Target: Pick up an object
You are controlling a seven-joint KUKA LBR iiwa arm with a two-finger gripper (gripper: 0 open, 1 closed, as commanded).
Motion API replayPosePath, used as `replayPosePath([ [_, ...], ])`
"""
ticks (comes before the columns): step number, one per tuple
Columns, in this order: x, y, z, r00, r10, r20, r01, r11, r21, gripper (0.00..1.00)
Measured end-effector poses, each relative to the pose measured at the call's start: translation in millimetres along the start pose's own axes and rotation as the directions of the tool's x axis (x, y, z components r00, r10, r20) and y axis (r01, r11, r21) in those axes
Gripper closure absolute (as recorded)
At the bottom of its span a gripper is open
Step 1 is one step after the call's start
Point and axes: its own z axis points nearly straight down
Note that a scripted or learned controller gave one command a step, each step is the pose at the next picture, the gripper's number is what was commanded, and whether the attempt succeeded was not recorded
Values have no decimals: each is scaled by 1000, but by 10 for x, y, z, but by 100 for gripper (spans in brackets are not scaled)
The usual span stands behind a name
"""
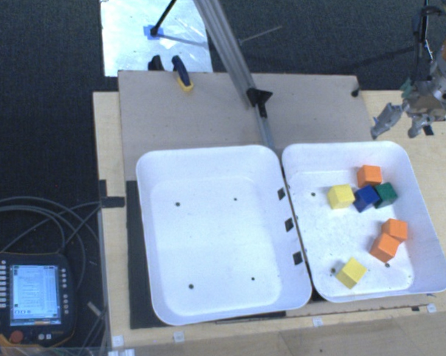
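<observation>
The right bin [423, 202] holds several small blocks. An orange block [369, 175] lies near the back, with a yellow block [340, 196], a blue block [366, 197] and a green block [386, 194] clustered just in front of it. Two orange blocks [389, 239] touch each other near the right wall, and another yellow block [352, 272] sits near the front. My gripper [401, 125] hangs above the bench just behind the right bin's back rim, open, with nothing between its fingers.
The left bin [147, 214] stands beside the right one, with black clips along the shared edge. A grey pole [228, 48] slants over the board behind the bins. A teach pendant [29, 296] and cables lie at the far left.
</observation>
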Motion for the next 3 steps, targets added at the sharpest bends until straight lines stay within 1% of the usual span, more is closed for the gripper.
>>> replayPosePath([
  [1, -2, -1, -1, 1000, 1, 1, -1, 1000, 1, 0],
  [2, 25, -80, 574, 1000, 3, -1, -3, 1000, 4, 0],
  [3, 119, -99, 1044, 1000, 1, -1, -1, 1000, 4, 0],
])
